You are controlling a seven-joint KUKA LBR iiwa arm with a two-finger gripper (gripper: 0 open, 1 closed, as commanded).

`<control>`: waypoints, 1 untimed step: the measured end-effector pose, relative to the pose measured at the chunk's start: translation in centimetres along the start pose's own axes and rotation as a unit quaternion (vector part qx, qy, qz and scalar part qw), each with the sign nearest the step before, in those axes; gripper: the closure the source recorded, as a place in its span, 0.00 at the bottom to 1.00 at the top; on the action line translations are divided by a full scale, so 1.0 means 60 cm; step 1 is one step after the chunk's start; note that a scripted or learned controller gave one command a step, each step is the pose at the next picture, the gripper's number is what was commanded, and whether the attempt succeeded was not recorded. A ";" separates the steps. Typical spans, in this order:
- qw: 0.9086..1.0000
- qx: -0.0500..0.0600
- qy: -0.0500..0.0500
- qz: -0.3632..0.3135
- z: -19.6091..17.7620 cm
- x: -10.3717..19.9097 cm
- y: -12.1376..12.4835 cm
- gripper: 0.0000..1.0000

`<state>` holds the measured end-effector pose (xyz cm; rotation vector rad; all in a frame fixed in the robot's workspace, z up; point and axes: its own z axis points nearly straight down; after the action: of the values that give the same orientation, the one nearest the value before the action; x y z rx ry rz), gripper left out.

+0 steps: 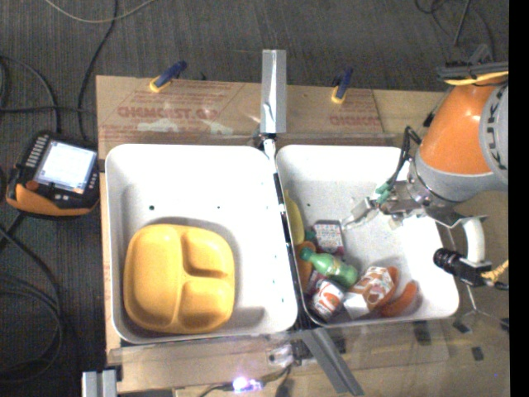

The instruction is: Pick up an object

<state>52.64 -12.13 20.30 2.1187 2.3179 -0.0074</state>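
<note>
From above, the bench carries two shallow white plastic bins side by side. The left bin (116, 172) holds one thing: a yellow moulded tray with three compartments (178, 276), lying toward the bin's front left corner. The right bin (331, 164) holds a heap of small things along its left wall and front edge: one green plastic bottle (329, 265), one small dark-labelled packet (328, 236), two red-and-white cans (327, 298), one yellow curved piece (294, 219) against the left wall, and one orange sausage-shaped piece (400, 298) near the front right corner. The gripper (361, 214) hangs over the middle of the right bin, just right of the packet; its jaws stand slightly apart with nothing between them.
</note>
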 end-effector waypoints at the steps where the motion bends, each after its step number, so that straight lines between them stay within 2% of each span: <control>1: 1.000 -0.007 0.000 -0.010 0.189 0.011 0.007 0.00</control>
<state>52.95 -11.47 8.94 2.0900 2.3314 0.0078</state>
